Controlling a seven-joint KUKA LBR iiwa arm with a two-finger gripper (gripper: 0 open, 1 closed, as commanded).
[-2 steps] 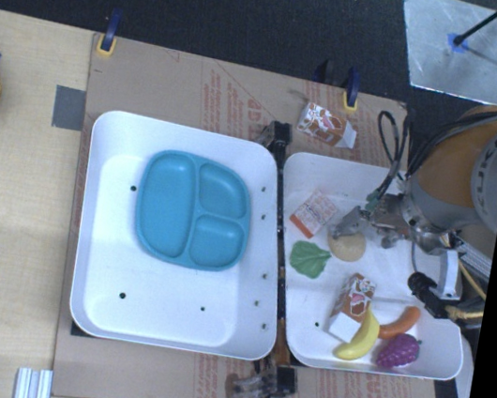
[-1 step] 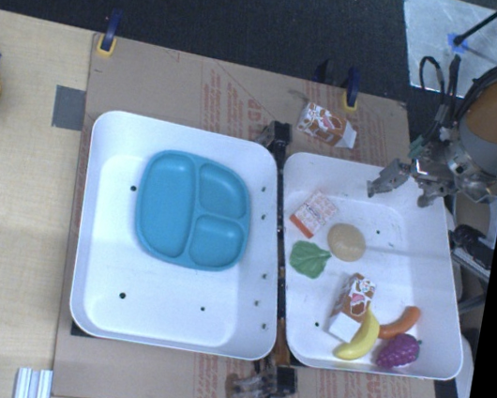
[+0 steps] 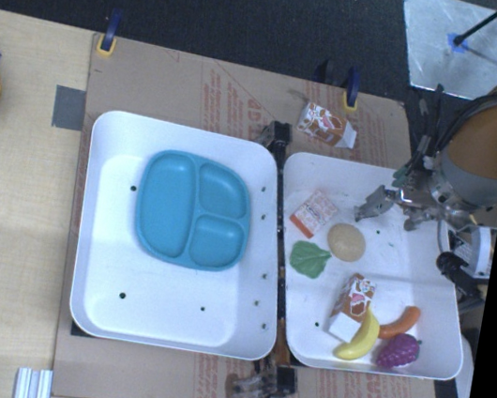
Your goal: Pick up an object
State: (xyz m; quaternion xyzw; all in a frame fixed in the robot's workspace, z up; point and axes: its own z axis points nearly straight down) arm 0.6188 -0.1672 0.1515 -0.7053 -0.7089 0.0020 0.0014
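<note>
Hovering over the far right corner of the right bin [image 3: 447, 371], the claw [image 3: 390, 205] is spread wide and grips nothing.
Objects lie in that bin: a red-and-white packet [image 3: 314, 212] and a tan round piece [image 3: 347, 242] just left of the claw, a green leaf [image 3: 309, 259], then a banana [image 3: 358, 338], sausage [image 3: 399, 321], grapes [image 3: 399, 351] and small carton [image 3: 352, 307] at the near side. The left bin [image 3: 97, 300] holds a blue divided plate [image 3: 194, 210]; another packet [image 3: 327, 125] lies on the worktop [image 3: 10, 199] beyond.
</note>
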